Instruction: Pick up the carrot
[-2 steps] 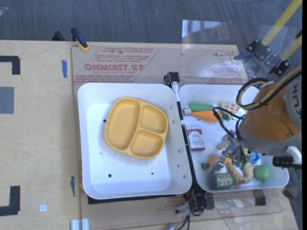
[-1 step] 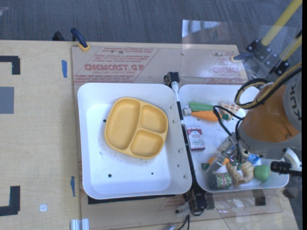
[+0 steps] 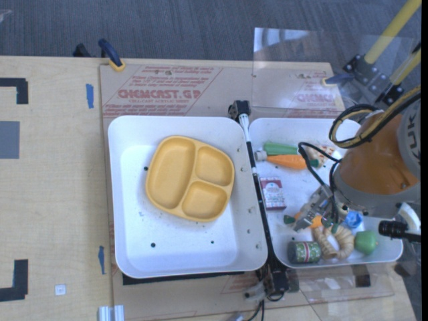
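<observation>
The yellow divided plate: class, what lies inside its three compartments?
All three compartments of the yellow plate show bare yellow surface; the white bin floor beneath it is covered.

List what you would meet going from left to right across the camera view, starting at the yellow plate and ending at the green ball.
Yellow plate → small red box → carrot → green can → gripper → green ball.

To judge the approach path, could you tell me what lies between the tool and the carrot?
In the camera view, bare white bin floor separates the tool from the carrot.
</observation>
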### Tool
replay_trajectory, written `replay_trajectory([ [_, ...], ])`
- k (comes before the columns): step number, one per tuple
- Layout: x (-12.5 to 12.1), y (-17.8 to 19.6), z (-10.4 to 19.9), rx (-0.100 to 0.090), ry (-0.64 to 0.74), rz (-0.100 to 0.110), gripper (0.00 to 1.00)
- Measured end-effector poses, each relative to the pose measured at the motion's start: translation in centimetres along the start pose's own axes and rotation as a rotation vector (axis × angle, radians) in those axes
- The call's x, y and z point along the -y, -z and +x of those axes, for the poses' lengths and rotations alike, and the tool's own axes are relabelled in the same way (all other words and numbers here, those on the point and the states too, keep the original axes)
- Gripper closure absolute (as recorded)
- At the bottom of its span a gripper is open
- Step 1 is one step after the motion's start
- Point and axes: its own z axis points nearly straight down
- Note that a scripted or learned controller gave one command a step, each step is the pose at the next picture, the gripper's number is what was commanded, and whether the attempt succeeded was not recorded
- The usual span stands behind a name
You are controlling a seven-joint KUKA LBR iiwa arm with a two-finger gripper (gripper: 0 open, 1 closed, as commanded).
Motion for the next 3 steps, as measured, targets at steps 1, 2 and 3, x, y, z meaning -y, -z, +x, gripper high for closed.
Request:
replay_trajectory([
  [1,-0.1,0.8,-0.1,0.003,0.002,-0.002,1.00],
  [2,-0.2,1.7,-0.2,0.006,0.003,-0.003,1.00],
  [3,-0.4,2.5,-0.3,0.009,0.005,-0.005,1.00],
])
